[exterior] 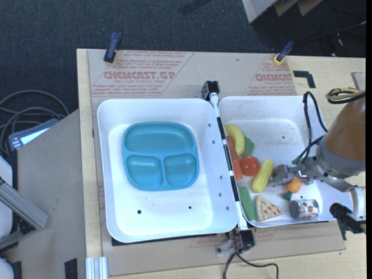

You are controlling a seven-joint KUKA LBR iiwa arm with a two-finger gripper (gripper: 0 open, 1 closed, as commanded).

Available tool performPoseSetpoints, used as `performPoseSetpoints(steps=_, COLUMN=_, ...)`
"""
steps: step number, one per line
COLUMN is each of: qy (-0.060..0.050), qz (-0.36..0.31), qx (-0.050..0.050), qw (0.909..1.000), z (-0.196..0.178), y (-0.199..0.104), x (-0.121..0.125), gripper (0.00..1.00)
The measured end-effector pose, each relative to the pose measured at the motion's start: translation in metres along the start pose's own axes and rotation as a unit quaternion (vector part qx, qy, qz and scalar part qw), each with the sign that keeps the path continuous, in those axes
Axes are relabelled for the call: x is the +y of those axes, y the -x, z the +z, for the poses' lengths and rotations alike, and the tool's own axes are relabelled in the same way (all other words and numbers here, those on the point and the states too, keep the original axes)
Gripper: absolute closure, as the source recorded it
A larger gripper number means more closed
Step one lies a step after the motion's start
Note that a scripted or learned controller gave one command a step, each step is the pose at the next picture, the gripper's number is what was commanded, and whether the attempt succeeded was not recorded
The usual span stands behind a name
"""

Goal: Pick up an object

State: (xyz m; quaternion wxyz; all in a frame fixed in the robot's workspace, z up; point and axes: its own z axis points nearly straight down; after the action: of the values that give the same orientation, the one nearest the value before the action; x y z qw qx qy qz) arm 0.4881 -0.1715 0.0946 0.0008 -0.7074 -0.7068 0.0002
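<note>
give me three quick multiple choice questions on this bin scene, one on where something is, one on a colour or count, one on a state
1. Where is the divided tray?
A. in the left bin
B. in the right bin
C. on the floor

2. What colour is that tray?
A. red
B. blue
C. yellow

3. How does the small can rest?
A. upright on the tray
B. on its side in the right bin
C. on the banana

Answers:
1. A, it sits in the left bin, away from the toy food.
2. B, all three compartments are light blue.
3. B, it lies sideways on the right bin's floor, right of the pizza slice, below the gripper as seen in the camera view.
</note>
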Motion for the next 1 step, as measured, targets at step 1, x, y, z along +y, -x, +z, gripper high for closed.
performPoseSetpoints(steps=1, qy=0.001, qz=0.001, qx=-0.001, qw=1.0, z=-0.0101, y=0.0001, x=0.0005, gripper=1.0)
